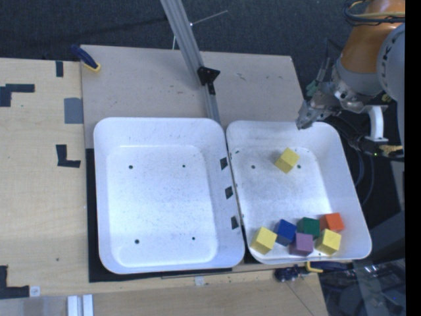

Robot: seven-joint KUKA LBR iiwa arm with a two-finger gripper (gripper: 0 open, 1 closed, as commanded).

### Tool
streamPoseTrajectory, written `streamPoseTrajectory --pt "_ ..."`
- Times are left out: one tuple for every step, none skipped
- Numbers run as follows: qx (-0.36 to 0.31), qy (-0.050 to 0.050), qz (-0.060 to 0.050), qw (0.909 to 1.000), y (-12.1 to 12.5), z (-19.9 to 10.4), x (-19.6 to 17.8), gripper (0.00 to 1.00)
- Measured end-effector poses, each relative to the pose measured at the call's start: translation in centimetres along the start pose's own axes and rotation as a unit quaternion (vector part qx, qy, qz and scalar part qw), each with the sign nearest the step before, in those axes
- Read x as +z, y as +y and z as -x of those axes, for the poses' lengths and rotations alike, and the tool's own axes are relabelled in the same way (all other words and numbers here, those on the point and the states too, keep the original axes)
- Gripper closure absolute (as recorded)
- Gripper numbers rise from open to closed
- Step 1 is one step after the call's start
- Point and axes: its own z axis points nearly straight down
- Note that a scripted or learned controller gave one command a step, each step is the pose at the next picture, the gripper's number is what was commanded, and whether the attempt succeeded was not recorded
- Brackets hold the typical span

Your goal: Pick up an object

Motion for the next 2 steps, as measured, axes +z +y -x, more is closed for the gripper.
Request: streamPoseTrajectory --pt "-0.002 0.002 -0.002 1.0000 -0.8 -5.2 -1.4 1.00" --pt "-0.002 0.001 -0.003 1.0000 -0.9 -10.2 -0.6 1.00"
